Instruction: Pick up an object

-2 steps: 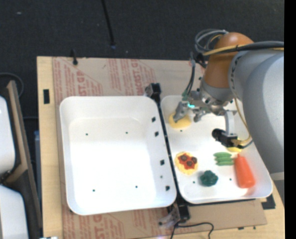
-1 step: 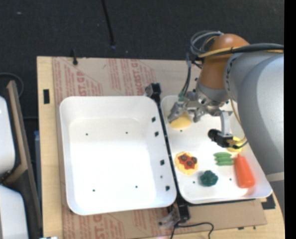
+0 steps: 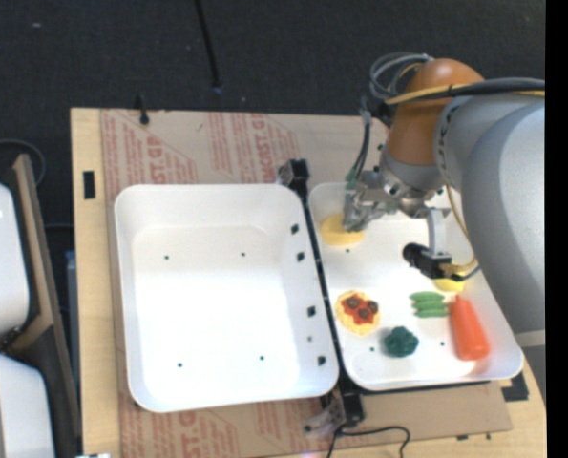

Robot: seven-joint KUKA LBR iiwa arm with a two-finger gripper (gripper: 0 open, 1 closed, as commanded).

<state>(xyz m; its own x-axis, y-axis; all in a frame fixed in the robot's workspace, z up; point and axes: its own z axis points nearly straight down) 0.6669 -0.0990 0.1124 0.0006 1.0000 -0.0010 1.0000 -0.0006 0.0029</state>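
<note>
My gripper (image 3: 353, 219) reaches down into the far left corner of the right bin (image 3: 398, 375), right over a pale yellow object (image 3: 342, 234) that lies against the bin's left wall. The fingertips are down at that object, and the wrist hides how they stand. Nearer the front of the same bin lie a small round pizza toy (image 3: 358, 312), a dark green broccoli piece (image 3: 399, 342), a light green pea pod (image 3: 429, 302) and an orange carrot (image 3: 469, 329).
The left bin (image 3: 131, 256) sits beside the right one, with a black divider strip (image 3: 312, 275) between them. Both rest on a cardboard sheet (image 3: 198, 146). The grey arm covers the right bin's far right side.
</note>
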